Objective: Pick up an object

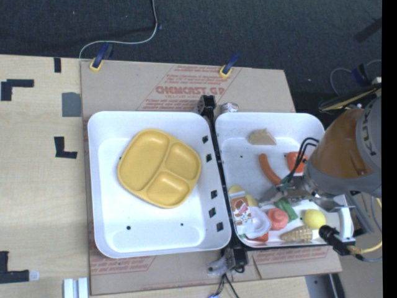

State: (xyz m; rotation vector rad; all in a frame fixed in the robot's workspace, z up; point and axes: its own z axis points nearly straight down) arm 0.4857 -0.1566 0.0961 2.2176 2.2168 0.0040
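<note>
The right bin (239, 144) holds several toy foods. An orange sausage (270, 168) lies in its middle and a tan piece (262, 137) near the far wall. Along the near wall lie a red and white packet (247, 218), a red piece (278, 218), a green piece (288, 206), a yellow lemon (314, 218) and a waffle cone (297, 233). An orange-red piece (294, 159) shows beside the arm. My gripper (283, 192) reaches down into this bin from the right, just below the sausage and above the green piece. The arm's body hides much of it.
The left bin (102, 185) carries a yellow divided plate (159, 167). Black clips run along the divider (214, 166) between the bins. Both bins rest on a cardboard sheet (142, 85) over the wooden bench. The arm's orange band (341, 148) hangs over the right bin's right edge.
</note>
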